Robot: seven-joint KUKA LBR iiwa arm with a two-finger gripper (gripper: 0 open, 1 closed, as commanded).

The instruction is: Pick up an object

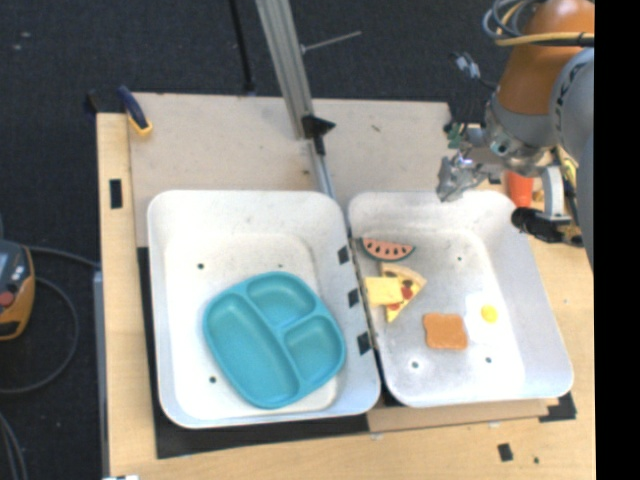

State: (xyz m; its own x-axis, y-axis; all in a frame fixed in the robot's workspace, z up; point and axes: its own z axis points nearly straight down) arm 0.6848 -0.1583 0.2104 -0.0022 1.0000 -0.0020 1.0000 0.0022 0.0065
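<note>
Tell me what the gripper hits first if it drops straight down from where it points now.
Probably the right bin, at its bare far rim. The gripper hangs over that edge, well back from the toy food. Depth is hard to judge from this slant.

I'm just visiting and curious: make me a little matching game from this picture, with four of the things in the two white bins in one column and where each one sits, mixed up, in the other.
Things:
1. blue divided plate
2. watermelon slice
3. orange toast piece
4. small yellow piece

Places:
A. right bin, nearest the top, just above the pizza slice
B. right bin, just right of the toast
C. left bin, lower middle
D. right bin, lower middle, right of the pizza slice

Pairs: 1-C, 2-A, 3-D, 4-B
</note>
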